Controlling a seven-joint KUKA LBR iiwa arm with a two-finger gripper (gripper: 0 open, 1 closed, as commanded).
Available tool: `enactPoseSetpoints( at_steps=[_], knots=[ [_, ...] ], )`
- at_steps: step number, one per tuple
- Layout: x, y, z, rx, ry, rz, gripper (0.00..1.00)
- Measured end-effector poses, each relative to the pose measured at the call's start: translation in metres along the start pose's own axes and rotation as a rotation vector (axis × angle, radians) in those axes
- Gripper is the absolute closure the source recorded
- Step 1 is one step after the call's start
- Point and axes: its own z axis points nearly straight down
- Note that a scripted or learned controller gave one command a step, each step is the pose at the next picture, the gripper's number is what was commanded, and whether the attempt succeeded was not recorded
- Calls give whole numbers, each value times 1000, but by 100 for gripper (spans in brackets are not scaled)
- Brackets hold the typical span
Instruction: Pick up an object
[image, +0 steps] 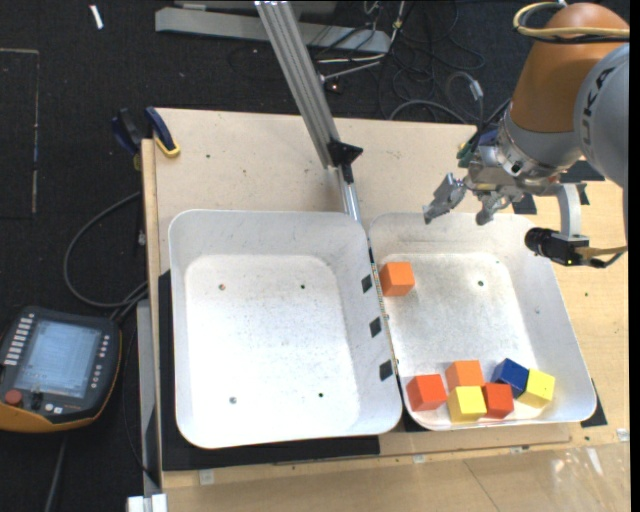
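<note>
End effector (465, 200) hovering splayed and holding nothing, above the right bin's (560, 310) far rim.

Sitting clear of all cubes, probably staging for a descent. Lone orange cube (397, 277) resting apart near the divider, likely easiest grab; others (red-orange (427, 391), orange (464, 374), yellow (467, 402), blue (511, 374), yellow (538, 386)) crowding the near wall, leaving little finger room.

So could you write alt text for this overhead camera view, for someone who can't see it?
A robot arm's open gripper hangs above the far edge of the right bin, holding nothing. That bin holds an orange block alone near the divider and six blocks clustered at its near edge. A second white bin sits left.
</note>
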Motion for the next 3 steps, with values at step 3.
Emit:
enactPoseSetpoints(
  at_steps=[3],
  knots=[
    [0,0,0,0,0,0,0]
  ],
)
